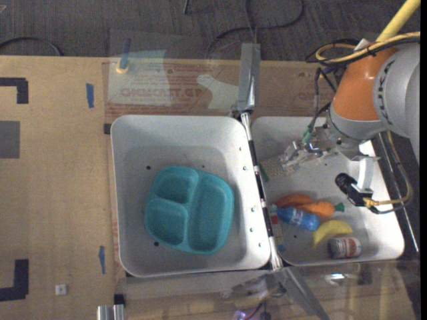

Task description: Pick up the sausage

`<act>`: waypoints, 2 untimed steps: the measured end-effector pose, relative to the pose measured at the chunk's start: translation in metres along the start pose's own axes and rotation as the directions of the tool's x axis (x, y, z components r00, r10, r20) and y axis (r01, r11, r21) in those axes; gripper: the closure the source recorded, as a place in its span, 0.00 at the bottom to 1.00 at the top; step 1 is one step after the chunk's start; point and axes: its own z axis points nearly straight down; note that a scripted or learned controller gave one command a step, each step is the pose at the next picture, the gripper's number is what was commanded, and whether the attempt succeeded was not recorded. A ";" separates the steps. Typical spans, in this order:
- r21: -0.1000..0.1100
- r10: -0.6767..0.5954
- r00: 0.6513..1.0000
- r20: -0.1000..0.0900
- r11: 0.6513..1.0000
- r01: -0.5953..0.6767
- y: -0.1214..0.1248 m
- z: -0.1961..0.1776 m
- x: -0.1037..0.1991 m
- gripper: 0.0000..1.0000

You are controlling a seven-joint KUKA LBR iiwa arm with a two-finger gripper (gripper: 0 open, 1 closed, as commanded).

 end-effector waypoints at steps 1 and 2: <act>-0.005 0.143 0.990 0.000 0.990 -0.143 -0.044 0.031 0.008 0.00; 0.002 0.202 0.979 0.000 0.979 -0.202 -0.020 -0.045 -0.013 0.00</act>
